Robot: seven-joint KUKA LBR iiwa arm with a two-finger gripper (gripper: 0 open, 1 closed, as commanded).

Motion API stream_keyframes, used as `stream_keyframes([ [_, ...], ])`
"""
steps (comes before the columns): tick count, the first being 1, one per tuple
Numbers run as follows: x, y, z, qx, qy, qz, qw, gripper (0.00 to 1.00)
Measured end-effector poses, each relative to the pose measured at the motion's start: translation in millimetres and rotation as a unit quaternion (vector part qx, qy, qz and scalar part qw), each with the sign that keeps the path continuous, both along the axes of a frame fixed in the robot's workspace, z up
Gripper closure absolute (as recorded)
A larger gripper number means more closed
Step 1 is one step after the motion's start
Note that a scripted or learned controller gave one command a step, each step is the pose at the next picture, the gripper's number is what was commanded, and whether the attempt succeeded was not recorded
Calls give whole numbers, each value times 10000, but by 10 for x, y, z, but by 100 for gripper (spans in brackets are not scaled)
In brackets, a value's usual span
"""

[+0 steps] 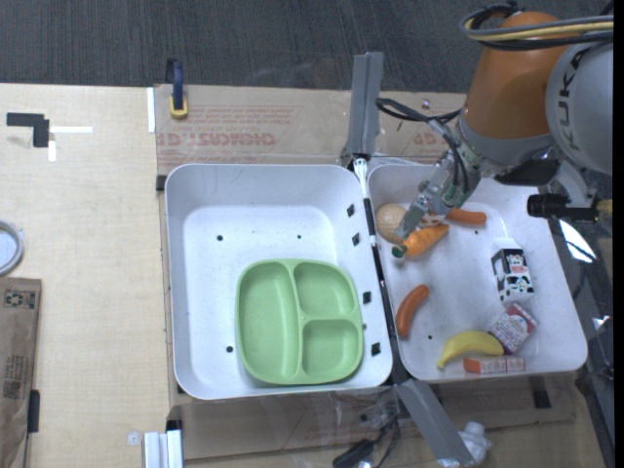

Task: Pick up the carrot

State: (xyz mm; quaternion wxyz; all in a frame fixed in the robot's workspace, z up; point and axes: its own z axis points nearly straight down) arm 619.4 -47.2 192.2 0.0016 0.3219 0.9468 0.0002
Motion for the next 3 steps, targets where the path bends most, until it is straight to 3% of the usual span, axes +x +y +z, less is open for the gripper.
stream_keyframes([
  [1,-353,-536,-411,-3,13,128,9999,0],
  [2,29,-694,-669,-18,50,1022,9948,0],
  [3,-83,-746,-691,-123,-149,2102,9775,0],
])
